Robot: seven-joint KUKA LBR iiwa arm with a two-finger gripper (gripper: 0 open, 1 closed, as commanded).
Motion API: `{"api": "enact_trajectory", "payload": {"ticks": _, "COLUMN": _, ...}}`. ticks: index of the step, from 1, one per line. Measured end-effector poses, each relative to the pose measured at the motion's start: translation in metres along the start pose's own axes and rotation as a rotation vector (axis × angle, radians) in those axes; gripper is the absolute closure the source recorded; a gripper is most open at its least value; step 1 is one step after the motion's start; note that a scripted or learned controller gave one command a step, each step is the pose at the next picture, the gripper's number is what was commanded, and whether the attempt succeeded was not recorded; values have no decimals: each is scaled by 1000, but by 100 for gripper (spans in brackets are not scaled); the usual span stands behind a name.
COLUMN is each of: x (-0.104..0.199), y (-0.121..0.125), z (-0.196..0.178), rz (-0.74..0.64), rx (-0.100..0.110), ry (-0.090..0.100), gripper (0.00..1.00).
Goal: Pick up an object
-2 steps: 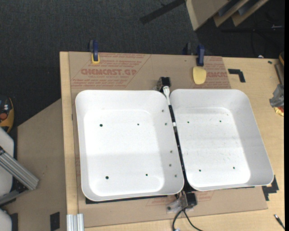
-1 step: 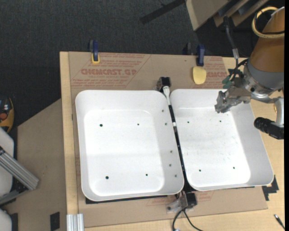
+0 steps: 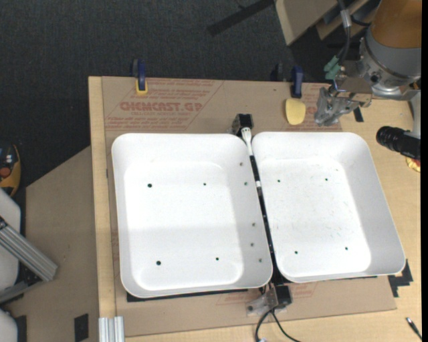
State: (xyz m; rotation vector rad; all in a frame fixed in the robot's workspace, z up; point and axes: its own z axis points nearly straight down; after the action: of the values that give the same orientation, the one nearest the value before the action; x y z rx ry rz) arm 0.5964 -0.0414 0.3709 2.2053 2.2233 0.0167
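The gripper (image 3: pixel 328 112) hangs over the bare bench top, just past the far rim of the bin nearest it, below the arm's orange band (image 3: pixel 400 20); from this slanted view it cannot be told how the gripper is set, and nothing is seen held in it. Just beside the gripper, on the side away from the arm's base, lies a small pale yellow object (image 3: pixel 295 111) on the brown board, apart from the gripper and outside both bins. A blue clamp (image 3: pixel 297 80) stands immediately beyond it. The right bin (image 3: pixel 374 194) lies on the near side of the gripper, and the left bin (image 3: pixel 124 200) is well apart from it, further along the same side as the yellow object. The yellow object is the only loose item near the tool and is judged the likely candidate for pickup. Its rounded, matte look suggests a light, soft piece, possibly foam or rubber, though the material cannot be confirmed at this size. If so, it would yield under pressure, be unlikely to break, and be more apt to squirm or roll than to slip. Recommended hold: across its narrower width, at mid-body, with the approach from straight above. Risks noted: the nearby clamp limits clearance on the far side, and a glancing contact could push so light a piece along the board.
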Motion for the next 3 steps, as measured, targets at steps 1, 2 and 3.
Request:
{"api": "enact_trajectory", "payload": {"ticks": 1, "x": 63, "y": 46, "z": 82, "rz": 1, "rx": 20, "ry": 1, "gripper": 100}}
{"api": "enact_trajectory", "payload": {"ticks": 2, "x": 63, "y": 27, "z": 44, "rz": 7, "rx": 9, "ry": 0, "gripper": 100}}
{"api": "enact_trajectory", "payload": {"ticks": 3, "x": 137, "y": 43, "z": 97, "rz": 2, "rx": 20, "ry": 1, "gripper": 100}}
